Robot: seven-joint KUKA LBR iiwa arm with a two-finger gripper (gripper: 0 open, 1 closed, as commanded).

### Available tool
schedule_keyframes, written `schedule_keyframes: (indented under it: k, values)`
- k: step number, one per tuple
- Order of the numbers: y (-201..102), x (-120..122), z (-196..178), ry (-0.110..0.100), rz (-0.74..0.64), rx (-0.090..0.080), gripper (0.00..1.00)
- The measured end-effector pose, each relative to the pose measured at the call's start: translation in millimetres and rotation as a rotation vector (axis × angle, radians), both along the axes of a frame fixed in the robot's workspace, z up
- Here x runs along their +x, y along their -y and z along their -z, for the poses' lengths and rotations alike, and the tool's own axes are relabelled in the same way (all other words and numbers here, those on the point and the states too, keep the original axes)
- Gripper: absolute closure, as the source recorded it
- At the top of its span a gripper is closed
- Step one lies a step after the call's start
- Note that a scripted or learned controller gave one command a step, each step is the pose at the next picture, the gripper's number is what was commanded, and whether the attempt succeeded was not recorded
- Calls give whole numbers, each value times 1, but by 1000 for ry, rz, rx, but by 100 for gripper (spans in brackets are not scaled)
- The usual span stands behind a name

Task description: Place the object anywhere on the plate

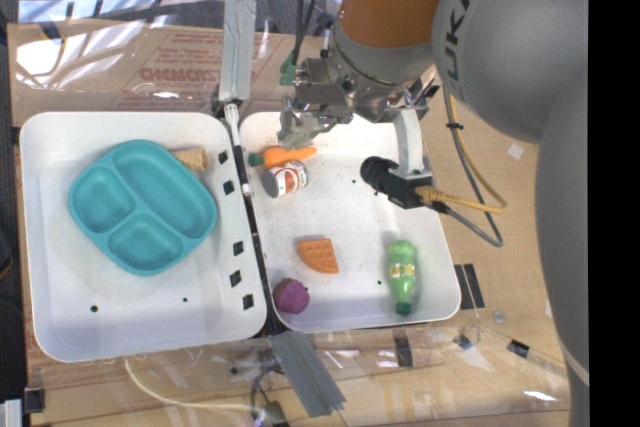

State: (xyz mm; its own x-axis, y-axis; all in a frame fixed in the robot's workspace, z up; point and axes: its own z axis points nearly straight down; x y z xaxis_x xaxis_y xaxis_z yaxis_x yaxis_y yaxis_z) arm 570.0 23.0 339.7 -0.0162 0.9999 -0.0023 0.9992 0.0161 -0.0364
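The teal three-compartment plate [143, 205] lies in the left bin [60, 315]. A tan cone-shaped piece [190, 157] rests beside the plate's upper right rim. My gripper [296, 131] hangs over the back left corner of the right bin [440, 300]. It is just above an orange carrot [286, 155], whose middle its tip partly hides. A red and white can [286, 180] lies on its side right in front of the carrot. I see nothing held in the gripper.
The right bin also holds an orange waffle-like wedge [319, 255], a purple round piece [291, 295] and a green bottle [402, 276] lying near the right wall. A black camera unit [392, 181] on the wrist hangs over the bin's middle. The divider [245, 215] separates the bins.
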Motion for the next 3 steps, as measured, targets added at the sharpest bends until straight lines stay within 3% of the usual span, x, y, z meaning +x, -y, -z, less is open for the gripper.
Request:
schedule_keyframes:
  k: [1, 2, 3]
  values:
    - [0, 0, 0, 0, -1, 0, 0]
    - [-1, 2, -8, -6, -8, -1, 100]
    - [-1, 2, -8, -6, -9, -1, 0]
